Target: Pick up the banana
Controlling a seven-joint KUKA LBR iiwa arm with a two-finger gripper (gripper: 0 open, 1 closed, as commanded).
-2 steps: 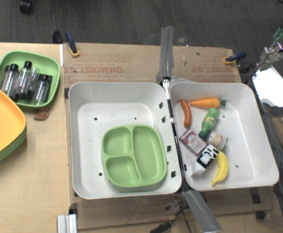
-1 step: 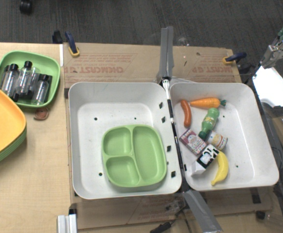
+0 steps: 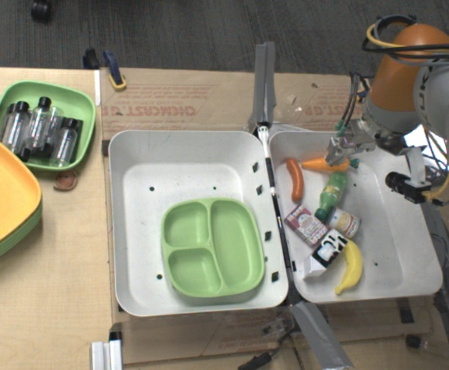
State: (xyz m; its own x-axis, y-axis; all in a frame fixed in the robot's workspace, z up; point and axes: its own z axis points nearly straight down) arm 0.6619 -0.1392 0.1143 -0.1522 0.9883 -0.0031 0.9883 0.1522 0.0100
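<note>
Bench w/ two white bins side by side.

Left bin (image 3: 132, 206): one green tray (image 3: 213, 247), three compartments, sits toward the bin's near-right part.

Right bin (image 3: 410, 253), contents:
- banana (image 3: 350, 267): yellow, lies near the front edge, curved, stem end up; touches or just beside a black-and-white carton (image 3: 329, 250) on its left.
- pink box (image 3: 307, 226): just above-left of the carton.
- small can (image 3: 345, 223): betw. pink box and banana, above the banana.
- green bottle (image 3: 331, 193): mid-bin, tilted, cap end toward the back.
- hot dog (image 3: 295, 179): red-orange, lies lengthwise by the left wall.
- carrot (image 3: 314, 163): orange, near the back, just beside the hot dog's top.

Arm: reaches in from the right, orange band up top. Gripper (image 3: 340, 156) is low over the back of the right bin, at the carrot's right end and just above the bottle; well apart from the banana. Claw state: can't tell, the tips are too small and cluttered to read; possibly touching the carrot, not sure.

Off-bin, left of bench: green bowl (image 3: 82, 106) w/ dark-capped vials (image 3: 39, 129); stack of orange plates (image 3: 5, 199) at the left edge.
</note>
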